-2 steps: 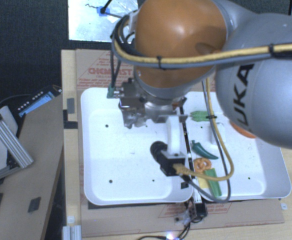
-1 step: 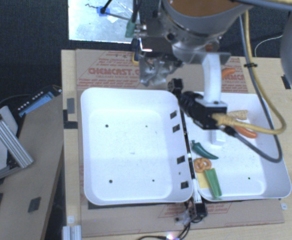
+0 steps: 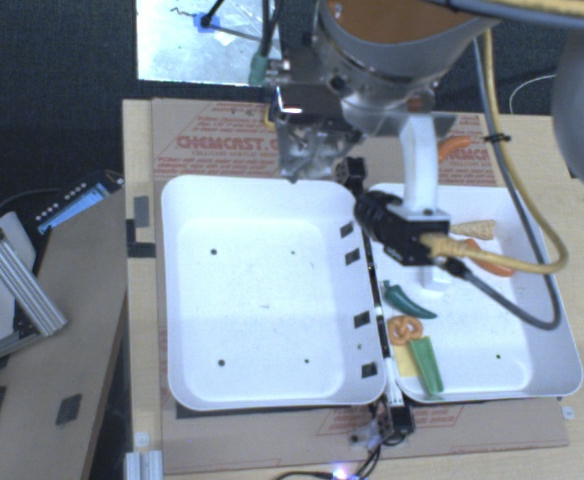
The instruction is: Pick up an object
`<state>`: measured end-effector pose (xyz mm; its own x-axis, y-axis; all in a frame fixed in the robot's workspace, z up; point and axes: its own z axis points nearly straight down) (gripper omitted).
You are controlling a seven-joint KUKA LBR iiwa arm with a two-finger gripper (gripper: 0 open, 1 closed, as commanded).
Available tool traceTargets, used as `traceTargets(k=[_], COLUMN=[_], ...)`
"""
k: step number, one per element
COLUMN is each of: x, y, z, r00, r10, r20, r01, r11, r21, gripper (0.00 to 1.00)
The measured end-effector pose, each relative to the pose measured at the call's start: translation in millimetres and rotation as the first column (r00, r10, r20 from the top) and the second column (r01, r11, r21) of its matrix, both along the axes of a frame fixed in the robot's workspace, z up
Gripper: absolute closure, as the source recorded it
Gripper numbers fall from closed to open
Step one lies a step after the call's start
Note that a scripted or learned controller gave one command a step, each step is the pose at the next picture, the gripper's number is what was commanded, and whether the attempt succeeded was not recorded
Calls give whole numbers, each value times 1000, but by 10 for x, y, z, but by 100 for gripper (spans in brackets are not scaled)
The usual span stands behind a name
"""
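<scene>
The right bin (image 3: 542, 363) holds several small objects: a dark green pepper-shaped piece (image 3: 408, 301), a tan pretzel (image 3: 405, 329), a light green stick (image 3: 428, 365), an orange carrot-like piece (image 3: 488, 262) and a beige wedge (image 3: 473, 230). My gripper (image 3: 314, 160) hangs over the back rim of the left bin (image 3: 262, 298), near the divide between the two bins. It is well apart from the objects. Nothing shows in its grasp. The wrist's bulk and a black cable mount (image 3: 402, 230) cover part of the right bin.
A yellow and grey cable (image 3: 517, 268) loops across the right bin. An orange item (image 3: 456, 146) lies on the cardboard behind that bin, beside a white upright part (image 3: 419, 163). Black clips (image 3: 357, 258) line the seam between the bins.
</scene>
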<state>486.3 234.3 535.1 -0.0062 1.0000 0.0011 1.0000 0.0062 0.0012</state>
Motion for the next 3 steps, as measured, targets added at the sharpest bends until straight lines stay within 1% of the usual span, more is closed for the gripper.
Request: traceTargets(k=[3], x=[0], y=[-1], z=[0], r00=[1000], r10=[0], r20=[0], r01=[0], r11=[1000], r21=[0], gripper=[100])
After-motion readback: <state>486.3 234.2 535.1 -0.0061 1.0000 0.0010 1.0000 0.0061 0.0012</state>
